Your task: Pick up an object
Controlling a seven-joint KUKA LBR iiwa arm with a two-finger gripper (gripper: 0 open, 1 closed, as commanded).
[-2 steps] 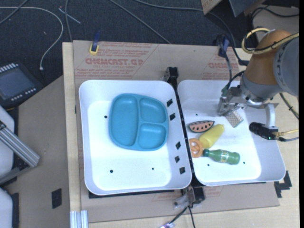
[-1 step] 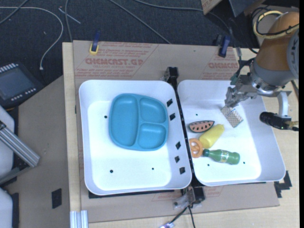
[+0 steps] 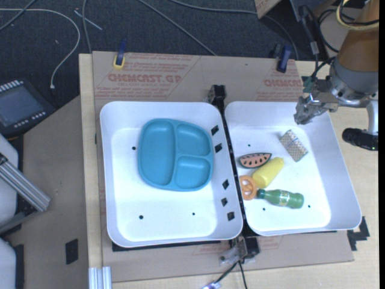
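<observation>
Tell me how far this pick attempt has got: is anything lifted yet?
Nothing looks done: the grey block, watermelon slice, yellow bottle, green bottle and orange piece all lie in the right bin. In hand: the gripper is above that bin's far corner, near the grey block. Left: descend, grasp, lift.

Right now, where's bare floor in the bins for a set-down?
Left bin: wide bare strip below the blue divided plate. Right bin: bare along its right side. Crowded: watermelon slice, yellow bottle, green bottle, patterned block.
</observation>
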